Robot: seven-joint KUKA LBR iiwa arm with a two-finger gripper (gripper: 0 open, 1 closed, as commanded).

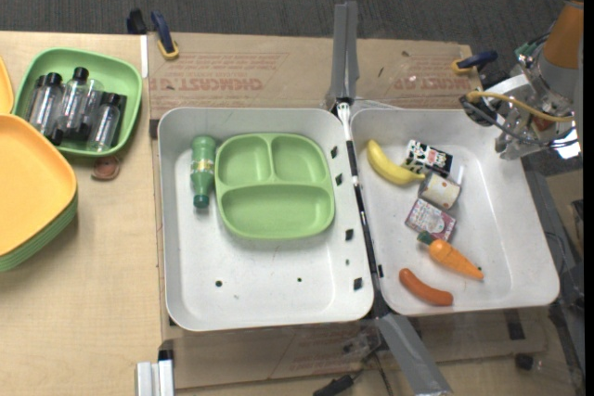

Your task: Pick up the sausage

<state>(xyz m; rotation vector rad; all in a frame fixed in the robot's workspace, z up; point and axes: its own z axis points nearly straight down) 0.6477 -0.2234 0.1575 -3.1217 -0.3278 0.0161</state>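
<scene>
Sausage (pixel 426 287) lay at lower right of frame, in the right bin (pixel 520 227), near its bottom edge, reddish-orange, tilted a bit, nothing touching it. Just above & right of it sat the carrot (pixel 455 259), green end toward upper left, close to the sausage but apart. Above the carrot a small pink packet (pixel 430 218), then a little white cup w/ red label (pixel 440 190), then a black-and-white carton (pixel 429 159). Banana (pixel 390 164) curved at the bin's upper left, beside the carton.

Gripper (pixel 509 121) hung at upper right of frame, over the right bin's top right corner, well apart from the sausage. Couldn't tell how the fingers stood, too cluttered w/ cables & metal there. Nothing visibly held. Arm's orange band showed at the far right edge above it.

Left bin (pixel 186 292), center frame, carried a green divided plate (pixel 275 185) w/ three compartments, and a green bottle (pixel 202 170) lying just beside the plate's left side. Far left of frame: green tray (pixel 125 79) w/ small dark-capped bottles, and a stack of orange plates (pixel 32 190) below it, both on the wooden bench, outside the bins
</scene>
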